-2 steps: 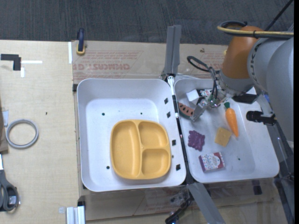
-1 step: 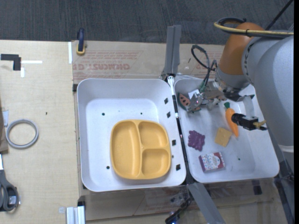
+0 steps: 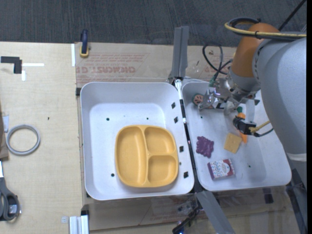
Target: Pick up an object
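Observation:
My gripper (image 3: 209, 101) is low over the far left part of the right bin (image 3: 253, 172). Just to its left a small round brown object (image 3: 197, 99) lies by the bin's far wall, close to the gripper tip; contact between them is unclear. Nearer the front, a purple lumpy piece (image 3: 204, 146) lies by the bin's left wall. A tan block (image 3: 233, 143) sits to its right, and a red and white packet (image 3: 221, 169) lies toward the front. A small orange bit (image 3: 241, 115) shows right under the wrist.
The left bin (image 3: 97, 106) holds a yellow divided plate (image 3: 146, 156). The grey arm (image 3: 280, 77) covers the right bin's far right corner. On the bench to the left lie a grey ring (image 3: 22, 139) and scissors (image 3: 9, 204).

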Tool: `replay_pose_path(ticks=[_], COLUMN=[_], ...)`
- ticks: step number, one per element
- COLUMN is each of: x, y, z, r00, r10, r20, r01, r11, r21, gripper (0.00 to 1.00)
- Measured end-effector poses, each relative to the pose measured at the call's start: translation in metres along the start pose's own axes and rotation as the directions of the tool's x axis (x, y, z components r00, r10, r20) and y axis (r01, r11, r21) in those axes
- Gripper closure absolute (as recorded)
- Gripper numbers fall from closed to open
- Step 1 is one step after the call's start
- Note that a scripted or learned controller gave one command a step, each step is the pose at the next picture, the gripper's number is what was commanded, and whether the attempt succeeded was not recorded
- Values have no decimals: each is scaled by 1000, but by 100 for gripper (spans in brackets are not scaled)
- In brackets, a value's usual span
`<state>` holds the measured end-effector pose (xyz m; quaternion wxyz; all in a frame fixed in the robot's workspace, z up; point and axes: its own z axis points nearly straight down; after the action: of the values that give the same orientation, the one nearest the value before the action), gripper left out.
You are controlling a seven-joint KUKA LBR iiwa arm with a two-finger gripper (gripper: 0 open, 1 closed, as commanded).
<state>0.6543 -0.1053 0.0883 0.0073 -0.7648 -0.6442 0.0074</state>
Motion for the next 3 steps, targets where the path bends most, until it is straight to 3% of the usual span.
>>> replay_pose_path(ticks=[1, 2, 3], x=[19, 47, 17], y=[-4, -44, -88], z=[-103, -101, -101], r00=[954, 851, 810], r10=[299, 525, 586], r20=[-5, -8, -9], r01=[-299, -525, -586], r11=[954, 851, 810], r21=[-19, -14, -13], gripper=[0, 0, 0])
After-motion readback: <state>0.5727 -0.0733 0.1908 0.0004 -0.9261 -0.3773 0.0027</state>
